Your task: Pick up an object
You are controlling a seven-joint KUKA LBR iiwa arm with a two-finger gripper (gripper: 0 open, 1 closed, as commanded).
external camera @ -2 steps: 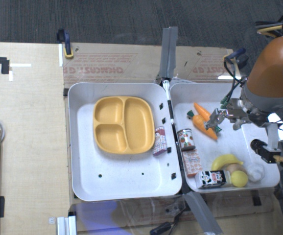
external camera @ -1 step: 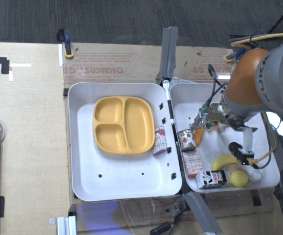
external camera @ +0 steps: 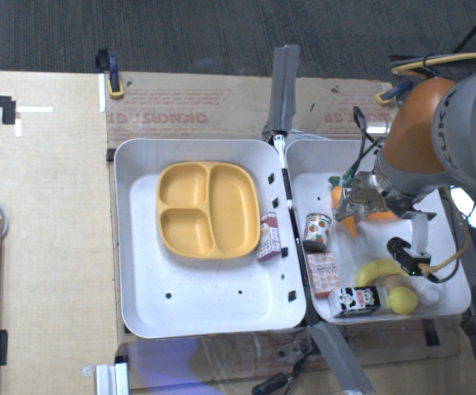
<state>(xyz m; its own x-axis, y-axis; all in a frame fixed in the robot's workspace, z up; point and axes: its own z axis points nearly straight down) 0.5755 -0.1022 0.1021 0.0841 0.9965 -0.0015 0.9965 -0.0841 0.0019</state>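
Observation:
My gripper (external camera: 356,207) hangs low over the upper middle of the right bin (external camera: 324,150), under the grey arm with its orange band (external camera: 415,134). An orange carrot-like toy (external camera: 337,194) with a green tip lies right under and beside it, and more orange shows at its right side. Below it to the left stands a small red-and-white can (external camera: 316,230). A pink packet (external camera: 323,271), a black-and-white carton (external camera: 357,300), a banana (external camera: 378,271) and a lemon (external camera: 402,300) lie toward the bin's front.
The left bin (external camera: 131,245) holds a yellow divided plate (external camera: 208,210) and a small packet (external camera: 269,237) against its right wall. A grey divider post (external camera: 284,89) rises between the bins. A black cable (external camera: 411,257) loops beside the gripper.

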